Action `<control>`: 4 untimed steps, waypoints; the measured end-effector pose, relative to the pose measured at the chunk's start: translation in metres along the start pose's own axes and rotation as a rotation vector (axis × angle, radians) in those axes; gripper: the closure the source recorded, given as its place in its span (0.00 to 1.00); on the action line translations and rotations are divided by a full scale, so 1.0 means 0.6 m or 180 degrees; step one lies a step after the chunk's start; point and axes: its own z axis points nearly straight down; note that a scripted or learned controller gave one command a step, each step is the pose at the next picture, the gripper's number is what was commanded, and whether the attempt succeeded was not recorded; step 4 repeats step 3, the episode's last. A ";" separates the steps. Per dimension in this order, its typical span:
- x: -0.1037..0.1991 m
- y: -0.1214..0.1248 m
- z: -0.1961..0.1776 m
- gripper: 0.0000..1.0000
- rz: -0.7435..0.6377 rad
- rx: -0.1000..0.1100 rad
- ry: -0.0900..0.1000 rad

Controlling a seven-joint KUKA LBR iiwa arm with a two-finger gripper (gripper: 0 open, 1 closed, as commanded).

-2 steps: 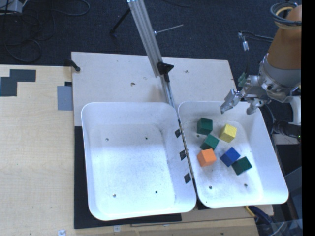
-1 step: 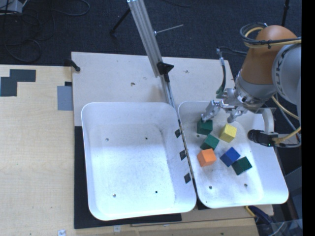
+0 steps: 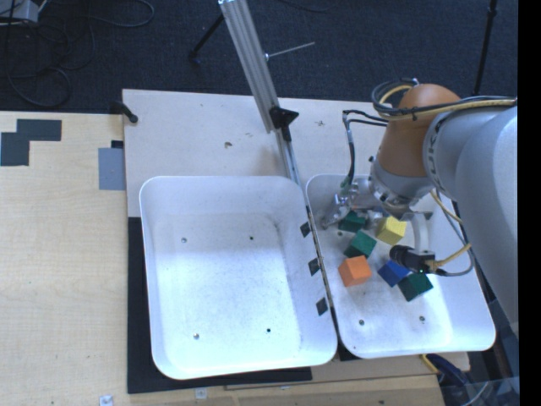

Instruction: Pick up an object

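Note:
My gripper (image 3: 347, 210) reaches down into the back left part of the right bin (image 3: 439, 332), under the orange-banded wrist. A dark green block (image 3: 352, 223) lies right at its tip, partly hidden by it. Close by are a second green block (image 3: 363, 244), a yellow block (image 3: 391, 230), an orange block (image 3: 356, 270), a blue block (image 3: 393, 272) and a dark green block (image 3: 416, 287). They form a loose cluster in the middle of the bin.
The left bin (image 3: 169, 227) sits beside the right one, with a row of black clips (image 3: 314, 266) along the shared wall. A slanted metal rail (image 3: 254, 66) rises behind the bins. Cables (image 3: 439, 260) hang from the wrist over the blocks.

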 end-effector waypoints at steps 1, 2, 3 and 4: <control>-0.002 -0.001 -0.019 1.00 0.0015 0.0000 0.0000; 0.120 0.024 -0.178 1.00 -0.0009 -0.0023 0.0009; 0.292 0.034 -0.168 1.00 -0.0012 0.0003 0.0012; 0.292 0.034 -0.168 1.00 -0.0012 0.0003 0.0012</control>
